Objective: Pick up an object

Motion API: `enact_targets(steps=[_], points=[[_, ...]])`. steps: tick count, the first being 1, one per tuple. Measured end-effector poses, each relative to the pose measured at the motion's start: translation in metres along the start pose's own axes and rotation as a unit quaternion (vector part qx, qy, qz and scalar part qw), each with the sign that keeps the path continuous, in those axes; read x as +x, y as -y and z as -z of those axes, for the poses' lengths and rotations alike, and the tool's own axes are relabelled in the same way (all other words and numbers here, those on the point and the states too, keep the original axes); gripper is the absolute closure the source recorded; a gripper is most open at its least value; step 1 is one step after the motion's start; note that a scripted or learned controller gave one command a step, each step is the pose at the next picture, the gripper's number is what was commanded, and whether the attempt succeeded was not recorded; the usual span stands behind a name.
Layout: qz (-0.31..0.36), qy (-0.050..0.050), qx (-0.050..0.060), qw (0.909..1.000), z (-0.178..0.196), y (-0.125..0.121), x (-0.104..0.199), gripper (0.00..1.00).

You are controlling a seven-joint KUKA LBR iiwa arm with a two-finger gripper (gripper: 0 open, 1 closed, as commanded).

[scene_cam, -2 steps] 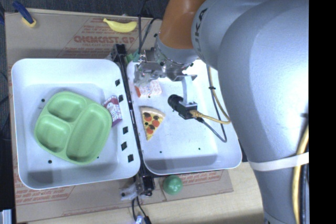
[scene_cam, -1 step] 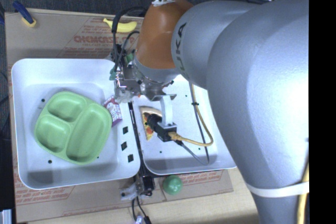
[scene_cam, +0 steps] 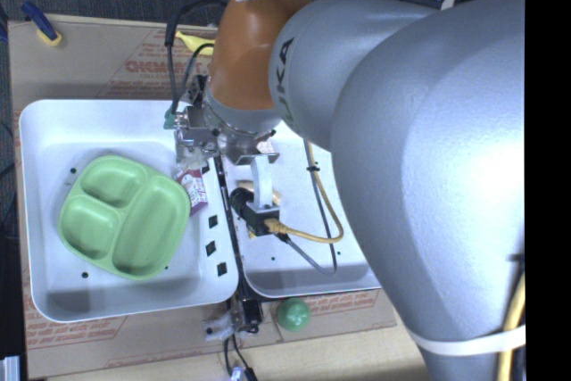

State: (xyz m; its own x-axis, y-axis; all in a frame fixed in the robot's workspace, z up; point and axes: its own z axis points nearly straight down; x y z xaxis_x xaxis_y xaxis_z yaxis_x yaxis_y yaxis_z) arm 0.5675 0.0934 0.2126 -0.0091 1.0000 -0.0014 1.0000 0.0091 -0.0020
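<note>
A green divided plate lies in the left bin. My gripper hangs over that bin's right side, just past the plate's upper right corner. A small maroon and white packet sits directly under the gripper, against the plate's right rim. I cannot make out whether the packet is touched or held. The grey arm and its orange band cover most of the right bin.
A green ball rests on the cardboard in front of the right bin, outside both bins. A blue and yellow tool lies at the far left corner of the bench. Yellow and black cables dangle over the right bin.
</note>
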Motion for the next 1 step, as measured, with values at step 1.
enact_targets(steps=[1], points=[[0.0,0.0,0.001,1.0,0.0107,0.0617,0.0272,1.0]])
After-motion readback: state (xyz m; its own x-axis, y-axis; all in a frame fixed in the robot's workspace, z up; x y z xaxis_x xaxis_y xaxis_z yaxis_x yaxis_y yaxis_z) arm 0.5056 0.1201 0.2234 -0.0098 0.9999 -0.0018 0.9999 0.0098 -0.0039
